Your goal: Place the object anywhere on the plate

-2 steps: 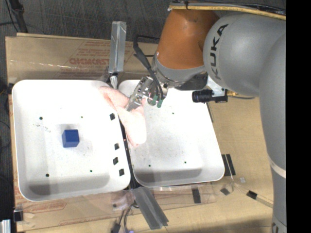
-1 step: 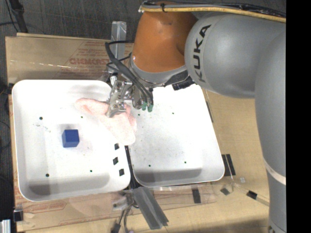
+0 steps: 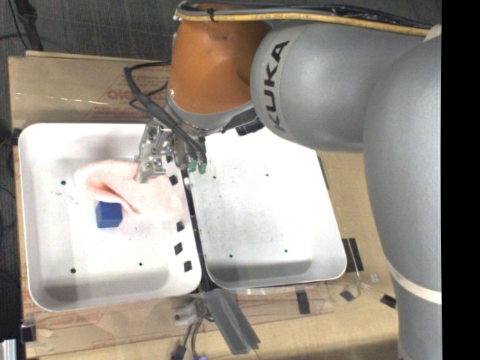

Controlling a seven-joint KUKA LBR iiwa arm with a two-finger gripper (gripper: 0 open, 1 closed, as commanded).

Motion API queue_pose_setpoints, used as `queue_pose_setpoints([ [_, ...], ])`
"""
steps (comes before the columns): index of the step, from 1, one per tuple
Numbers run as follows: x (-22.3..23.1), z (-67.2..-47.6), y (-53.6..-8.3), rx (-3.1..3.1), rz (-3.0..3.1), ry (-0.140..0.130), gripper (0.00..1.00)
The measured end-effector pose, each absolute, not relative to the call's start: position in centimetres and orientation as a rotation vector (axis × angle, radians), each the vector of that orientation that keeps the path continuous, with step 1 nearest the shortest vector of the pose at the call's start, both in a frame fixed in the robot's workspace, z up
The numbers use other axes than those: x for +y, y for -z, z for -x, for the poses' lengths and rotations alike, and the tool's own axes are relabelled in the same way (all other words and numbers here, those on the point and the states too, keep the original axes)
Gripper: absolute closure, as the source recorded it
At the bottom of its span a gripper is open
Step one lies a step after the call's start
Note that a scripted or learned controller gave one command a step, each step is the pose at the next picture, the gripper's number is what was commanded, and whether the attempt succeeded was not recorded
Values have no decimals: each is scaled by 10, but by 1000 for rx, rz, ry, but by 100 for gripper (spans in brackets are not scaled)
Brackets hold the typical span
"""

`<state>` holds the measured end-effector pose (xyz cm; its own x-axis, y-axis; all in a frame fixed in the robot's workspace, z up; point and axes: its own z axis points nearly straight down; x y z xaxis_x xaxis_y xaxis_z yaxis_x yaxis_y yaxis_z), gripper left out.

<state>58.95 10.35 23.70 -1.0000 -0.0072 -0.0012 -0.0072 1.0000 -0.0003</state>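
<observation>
Basically not placed yet: blue cube [image 3: 109, 214] sits on the pink plate [image 3: 161, 195] at 7 o'clock from the gripper [image 3: 152, 163]. Can't tell the jaws' state; nothing visibly held.

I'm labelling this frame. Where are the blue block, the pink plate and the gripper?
blue block [image 3: 109, 214]: camera view, its top face.
pink plate [image 3: 154, 193]: camera view, bare surface right of the block.
gripper [image 3: 152, 167]: camera view, between its fingertips.

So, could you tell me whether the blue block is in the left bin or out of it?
In: the blue block sits on the left bin's floor.
</observation>
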Motion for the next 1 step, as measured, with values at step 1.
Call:
queue_pose_setpoints([
  [1,103,-590,-237,3140,11,1,0],
])
